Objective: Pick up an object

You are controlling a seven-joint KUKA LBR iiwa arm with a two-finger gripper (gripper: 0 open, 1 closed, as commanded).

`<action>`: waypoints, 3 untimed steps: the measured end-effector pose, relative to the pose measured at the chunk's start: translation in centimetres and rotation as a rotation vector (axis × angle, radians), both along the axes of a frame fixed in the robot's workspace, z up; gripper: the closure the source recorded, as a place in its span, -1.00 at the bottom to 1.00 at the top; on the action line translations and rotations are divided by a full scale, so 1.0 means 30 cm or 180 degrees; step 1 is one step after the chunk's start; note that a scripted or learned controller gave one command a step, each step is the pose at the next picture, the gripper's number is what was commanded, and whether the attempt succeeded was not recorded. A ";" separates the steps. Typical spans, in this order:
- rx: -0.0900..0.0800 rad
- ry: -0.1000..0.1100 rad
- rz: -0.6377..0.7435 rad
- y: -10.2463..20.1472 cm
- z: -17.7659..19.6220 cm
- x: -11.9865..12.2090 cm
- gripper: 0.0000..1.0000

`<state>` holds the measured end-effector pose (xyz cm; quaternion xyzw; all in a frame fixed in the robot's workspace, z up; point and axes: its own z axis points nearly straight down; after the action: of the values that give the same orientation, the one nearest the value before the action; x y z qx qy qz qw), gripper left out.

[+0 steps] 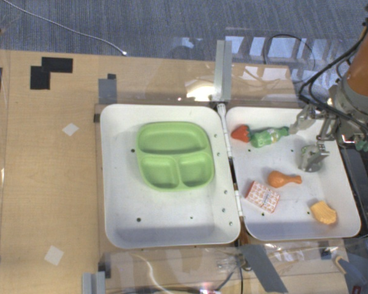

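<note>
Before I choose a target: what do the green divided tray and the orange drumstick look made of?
Green divided tray: likely moulded plastic, matte to satin; uniform colour, rounded compartment edges. Orange drumstick: probably a plastic or rubber toy; smooth, evenly orange with a soft sheen. The view cannot tell hard from soft.

**A robot lab bench, not a kitchen**

We are looking down on a test bench in a robotics lab. A pale wooden bench (43,182) is carrying two shallow white bins (172,225) side by side, with metal brackets (108,89) and a clear plastic sheet standing along their far edge. Black tape marks (49,70) are sitting on the bench top, and loose cables (61,26) are trailing across grey carpet (172,11) behind it. A grey robot arm (356,97) with an orange band is reaching in from the right. The bins are holding a green divided tray (173,155) and small toy foods (284,179), which are serving as props.
</note>
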<state>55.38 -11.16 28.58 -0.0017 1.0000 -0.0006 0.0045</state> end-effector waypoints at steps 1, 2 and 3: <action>-0.0007 -0.0021 0.0877 0.103 -0.594 0.152 -1.00; -0.0013 -0.0036 0.0896 0.107 -0.558 0.156 1.00; 0.0011 -0.0023 0.0222 0.360 -0.298 0.316 1.00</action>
<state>64.87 -0.37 19.63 -0.0365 0.9993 0.0012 0.0081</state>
